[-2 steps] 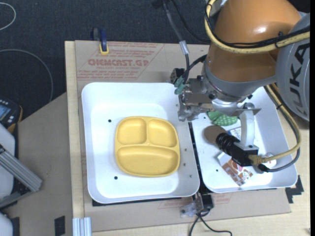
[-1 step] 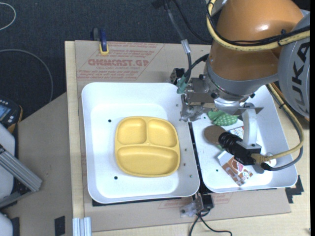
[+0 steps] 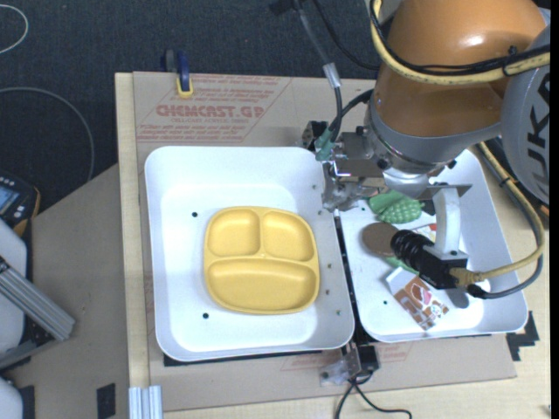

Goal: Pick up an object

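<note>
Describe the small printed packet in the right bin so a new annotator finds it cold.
Take the right-hand shallow white bin of the two. Near its front edge lies a small flat rectangular packet printed in red-brown and white, turned at an angle. Unlike the green knobbly object and the brown oval piece behind it, it is square-cornered and bears a print.

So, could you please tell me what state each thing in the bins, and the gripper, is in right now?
Tray: right way up in the left bin, compartments empty.
Green thing: in the right bin, partly under the wrist.
Brown thing: lying flat, right bin.
Packet: lying flat, near the right bin's front edge.
Gripper: over the right bin's far left corner; any hold is hidden.
</note>
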{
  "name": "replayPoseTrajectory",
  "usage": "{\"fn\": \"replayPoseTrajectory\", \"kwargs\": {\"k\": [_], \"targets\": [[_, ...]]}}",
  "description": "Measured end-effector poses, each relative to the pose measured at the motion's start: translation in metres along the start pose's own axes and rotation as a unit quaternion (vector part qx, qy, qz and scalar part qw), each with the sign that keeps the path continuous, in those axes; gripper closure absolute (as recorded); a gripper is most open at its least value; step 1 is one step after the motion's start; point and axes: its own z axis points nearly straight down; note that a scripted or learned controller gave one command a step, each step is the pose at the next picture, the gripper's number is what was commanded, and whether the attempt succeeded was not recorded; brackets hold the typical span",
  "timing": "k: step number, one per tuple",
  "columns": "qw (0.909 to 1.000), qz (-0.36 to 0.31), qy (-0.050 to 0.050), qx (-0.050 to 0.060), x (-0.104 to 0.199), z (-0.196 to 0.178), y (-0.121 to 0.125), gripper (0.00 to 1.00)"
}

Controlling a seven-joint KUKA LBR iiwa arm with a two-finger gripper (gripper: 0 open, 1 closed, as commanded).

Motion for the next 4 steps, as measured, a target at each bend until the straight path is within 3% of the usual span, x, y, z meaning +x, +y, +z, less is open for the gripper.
{"fn": "replayPoseTrajectory", "kwargs": {"k": [4], "targets": [[1.0, 0.002, 0.0, 0.001, -0.007, -0.03, -0.004, 1.0]]}}
